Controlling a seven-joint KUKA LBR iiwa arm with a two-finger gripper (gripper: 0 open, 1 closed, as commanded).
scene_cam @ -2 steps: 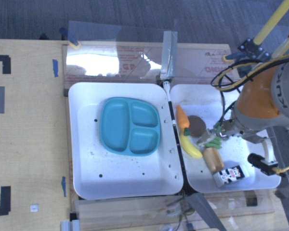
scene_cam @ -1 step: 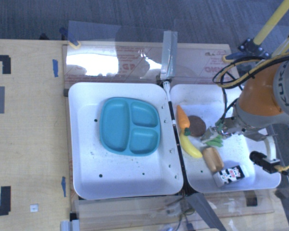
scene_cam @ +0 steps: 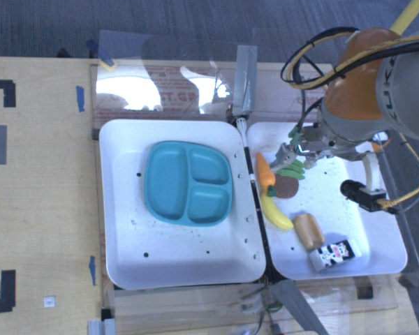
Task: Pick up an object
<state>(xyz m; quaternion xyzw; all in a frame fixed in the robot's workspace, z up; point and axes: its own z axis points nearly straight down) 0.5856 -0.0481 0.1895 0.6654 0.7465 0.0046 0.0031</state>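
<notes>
White plastic makes up both shallow bins on the bench, and the things for picking all lie in the right bin (scene_cam: 384, 253). The left bin (scene_cam: 119, 257) carries a blue divided tray (scene_cam: 188, 183) near its middle, apart from every wall, which looks like a place to put things down rather than something to lift.

In the right bin the objects crowd the left wall. An orange carrot (scene_cam: 265, 172) lies along that wall with a yellow banana (scene_cam: 276, 213) just below it, the two nearly touching. A brown round piece (scene_cam: 287, 187) sits just beside the carrot, with something green (scene_cam: 291, 169) at its upper edge. Toward the near edge lie a tan bread roll (scene_cam: 308, 229) and, by the near right corner, a small black-and-white box (scene_cam: 332, 253). The crowding along the wall probably leaves little room for fingers on that side, so the roll and the box look like the easier picks.

The arm reaches in from the right with its orange band above the far right corner of the bin. The pincer (scene_cam: 298, 153) hangs low over the far left part of the right bin, right above the green thing and the brown piece. Its fingers are lost among metal and cables, so how far it is open cannot be told, nor whether it touches anything. Nothing is seen gripped, and every object appears to rest on the bin floor.
</notes>
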